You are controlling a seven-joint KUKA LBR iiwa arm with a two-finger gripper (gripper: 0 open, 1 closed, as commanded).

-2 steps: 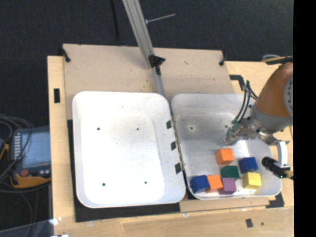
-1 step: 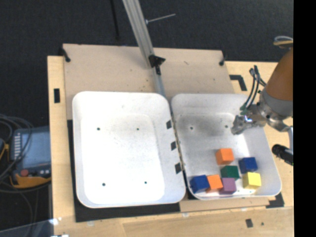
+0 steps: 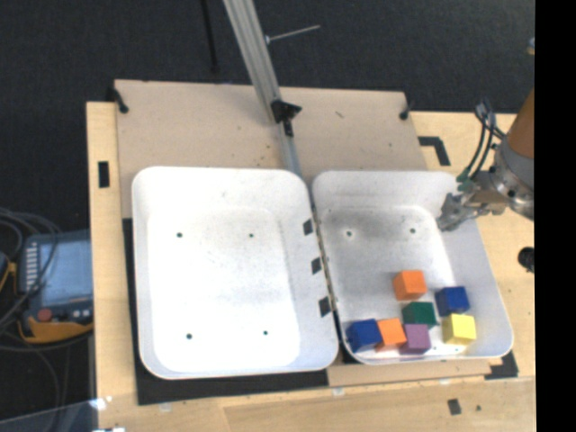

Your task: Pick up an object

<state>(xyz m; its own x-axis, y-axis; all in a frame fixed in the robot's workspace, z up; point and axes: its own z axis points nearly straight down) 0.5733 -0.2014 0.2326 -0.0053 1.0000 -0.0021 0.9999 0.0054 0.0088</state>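
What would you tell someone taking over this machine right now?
Gripper: above the right bin's upper right corner, nothing seen between its fingers.
Blocks: seven, clustered in that bin's lower right. Orange block sits apart, highest; blue, green, yellow, purple, a second orange and a second blue below it.
Done: nothing lifted.
Left: reach a block, grasp, lift.

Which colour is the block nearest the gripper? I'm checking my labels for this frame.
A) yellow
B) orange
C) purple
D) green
B: the orange block lies highest in the right bin, closest to the gripper at that bin's upper right rim; the yellow block, purple block and green block lie farther toward the front edge.
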